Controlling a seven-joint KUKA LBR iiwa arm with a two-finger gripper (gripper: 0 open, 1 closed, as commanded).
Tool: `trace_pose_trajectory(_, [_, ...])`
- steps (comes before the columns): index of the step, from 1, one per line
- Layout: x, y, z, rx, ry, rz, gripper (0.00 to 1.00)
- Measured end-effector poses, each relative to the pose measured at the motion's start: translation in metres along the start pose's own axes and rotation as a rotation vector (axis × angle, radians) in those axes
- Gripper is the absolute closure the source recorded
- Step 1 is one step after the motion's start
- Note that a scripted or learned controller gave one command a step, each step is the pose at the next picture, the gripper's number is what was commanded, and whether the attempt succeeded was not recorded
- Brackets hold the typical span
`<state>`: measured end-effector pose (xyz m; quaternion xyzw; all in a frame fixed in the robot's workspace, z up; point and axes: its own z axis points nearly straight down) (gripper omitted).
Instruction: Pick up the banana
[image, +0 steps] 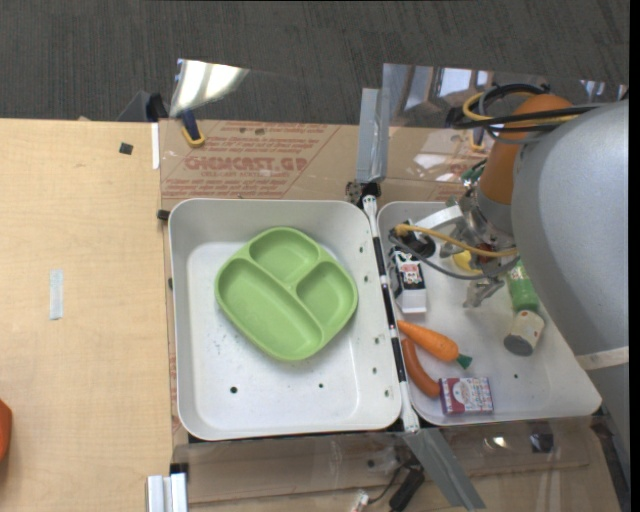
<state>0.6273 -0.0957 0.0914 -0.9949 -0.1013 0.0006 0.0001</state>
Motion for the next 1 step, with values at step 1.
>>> trace_pose_trajectory(1, [0.0045, -0.0021, -0.0002, -0.001, -0.001, -0.104, 0.00])
